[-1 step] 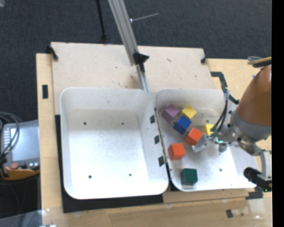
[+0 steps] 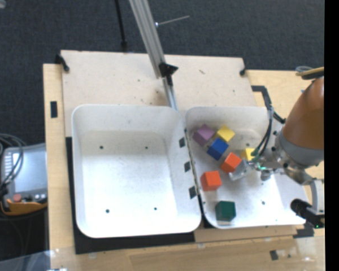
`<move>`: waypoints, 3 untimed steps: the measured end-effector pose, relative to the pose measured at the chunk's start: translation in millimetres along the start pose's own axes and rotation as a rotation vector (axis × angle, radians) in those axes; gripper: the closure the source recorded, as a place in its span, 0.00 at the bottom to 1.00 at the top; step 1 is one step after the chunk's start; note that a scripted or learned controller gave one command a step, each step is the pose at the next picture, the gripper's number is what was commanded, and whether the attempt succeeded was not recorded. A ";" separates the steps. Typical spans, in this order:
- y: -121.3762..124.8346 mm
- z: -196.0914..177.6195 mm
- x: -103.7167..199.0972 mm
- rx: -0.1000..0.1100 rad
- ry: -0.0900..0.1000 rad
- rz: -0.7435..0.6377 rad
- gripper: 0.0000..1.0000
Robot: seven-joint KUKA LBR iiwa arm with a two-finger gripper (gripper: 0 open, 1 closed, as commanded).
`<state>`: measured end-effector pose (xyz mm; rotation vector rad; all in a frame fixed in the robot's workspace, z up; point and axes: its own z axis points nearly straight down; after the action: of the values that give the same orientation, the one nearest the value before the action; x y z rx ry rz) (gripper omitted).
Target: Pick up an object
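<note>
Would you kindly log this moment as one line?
gripper low in right bin | beside orange cube | nothing visibly held | left bin

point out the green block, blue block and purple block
green block [image 2: 226, 210], camera view, top face
blue block [image 2: 218, 148], camera view, top face
purple block [image 2: 203, 134], camera view, top face

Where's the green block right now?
The green block sits in the right bin, near its front edge, just below the lower orange block and apart from the other blocks.

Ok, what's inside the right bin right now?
The right bin holds seven blocks: purple, two yellow, blue, two orange, green. The arm covers its right side.
</note>
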<state>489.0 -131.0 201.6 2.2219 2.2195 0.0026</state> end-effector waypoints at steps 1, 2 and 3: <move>6.3 59.5 2.7 0.007 -0.001 0.001 0.00; 12.3 76.0 1.0 -0.016 -0.004 -0.003 0.00; 12.7 67.7 0.6 -0.017 -0.002 0.006 1.00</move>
<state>501.9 -130.3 133.9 2.2195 2.2029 0.0191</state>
